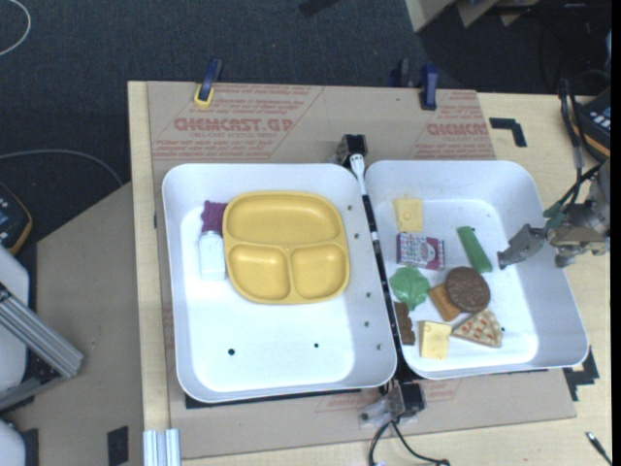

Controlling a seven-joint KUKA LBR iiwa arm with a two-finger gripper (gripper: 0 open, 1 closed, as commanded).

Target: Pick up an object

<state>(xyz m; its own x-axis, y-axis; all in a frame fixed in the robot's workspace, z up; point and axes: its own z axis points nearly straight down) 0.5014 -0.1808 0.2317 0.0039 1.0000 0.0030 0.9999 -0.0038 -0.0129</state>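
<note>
The right bin (pixel 514 184) holds several toy food pieces: a yellow cheese square (pixel 410 213), a pink packet (pixel 420 250), a green stick (pixel 473 249), a green leaf (pixel 409 286), a brown round patty (pixel 468 288), a pizza slice (pixel 478 330), a cheese cube (pixel 435 339) and a dark brown bar (pixel 404 322). My gripper (pixel 512 250) hangs over the right side of this bin, to the right of the green stick and apart from it. Nothing shows in its grasp.
The left bin (pixel 281 357) carries a yellow divided plate (pixel 286 246) with a white and purple bottle (pixel 211 243) at its left. Clamps (pixel 205 83) (pixel 428 85) hold the cardboard bench top at the back. Cables hang around the arm at the far right.
</note>
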